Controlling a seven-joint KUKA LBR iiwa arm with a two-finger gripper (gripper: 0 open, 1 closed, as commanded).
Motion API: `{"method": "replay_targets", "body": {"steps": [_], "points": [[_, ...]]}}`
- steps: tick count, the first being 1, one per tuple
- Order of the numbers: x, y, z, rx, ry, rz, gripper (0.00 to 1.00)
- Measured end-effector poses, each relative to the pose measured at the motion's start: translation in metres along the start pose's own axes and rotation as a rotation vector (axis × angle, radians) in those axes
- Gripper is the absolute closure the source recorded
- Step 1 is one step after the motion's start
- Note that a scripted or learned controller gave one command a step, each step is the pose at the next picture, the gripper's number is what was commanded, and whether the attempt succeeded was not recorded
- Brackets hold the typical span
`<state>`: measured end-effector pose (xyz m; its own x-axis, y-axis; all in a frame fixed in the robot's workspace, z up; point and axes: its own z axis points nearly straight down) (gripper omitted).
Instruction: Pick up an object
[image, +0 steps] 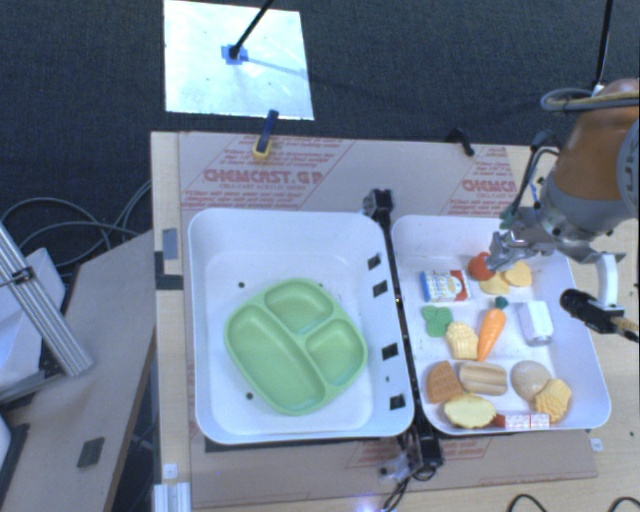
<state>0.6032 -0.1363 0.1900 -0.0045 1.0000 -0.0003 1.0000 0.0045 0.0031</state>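
Tool (508, 247) over right bin (590, 372): 1 carrot (490, 333); left bin (215, 250): 1 green tray (293, 345).

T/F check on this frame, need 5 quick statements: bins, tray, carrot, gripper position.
1. The green tray lies in the left bin. True.
2. The carrot lies on the green tray. False: it lies in the right bin, among the other toy foods.
3. The gripper is over the upper part of the right bin, near a red piece. True.
4. The tray has a single undivided compartment. False: it is divided into three compartments.
5. The arm reaches in from the view's left. False: it comes in from the right.
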Motion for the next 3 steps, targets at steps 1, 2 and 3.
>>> {"method": "replay_targets", "body": {"steps": [1, 2, 3], "points": [[0.0, 0.001, -0.036, 0.0, 0.0, 0.0, 1.0], [0.044, -0.023, -0.045, 0.003, 0.002, -0.003, 1.0], [0.097, -0.051, -0.048, 0.004, 0.001, -0.002, 1.0]]}}
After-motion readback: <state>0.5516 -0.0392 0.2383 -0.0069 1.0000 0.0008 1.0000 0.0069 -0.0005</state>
